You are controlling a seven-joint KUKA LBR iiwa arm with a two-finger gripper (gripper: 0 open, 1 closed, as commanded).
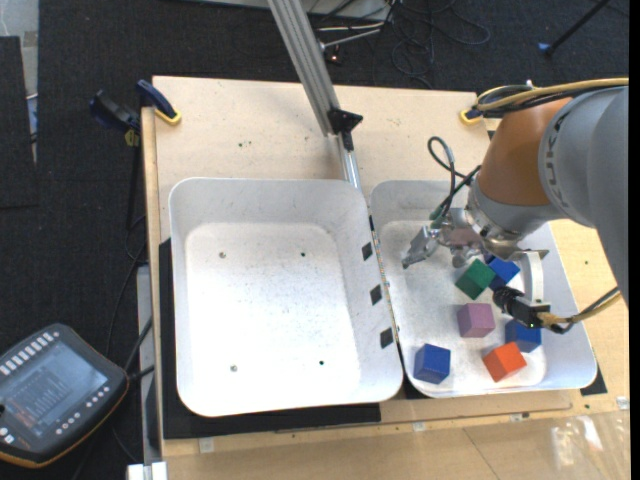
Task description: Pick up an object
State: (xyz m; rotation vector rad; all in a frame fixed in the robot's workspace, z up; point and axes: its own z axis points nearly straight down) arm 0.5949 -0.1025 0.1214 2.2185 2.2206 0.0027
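So the end effector (452, 240) hangs over the right-hand shallow white plastic bin (400, 223), just above the small green cube (474, 278). Can't tell how wide it's set. I'd drop straight onto that green cube and keep off the blue block (503, 271) touching it on the right.

The grey arm (575, 148) enters from the right, orange band uppermost, wrist angled down; gripper (450, 243) points left.
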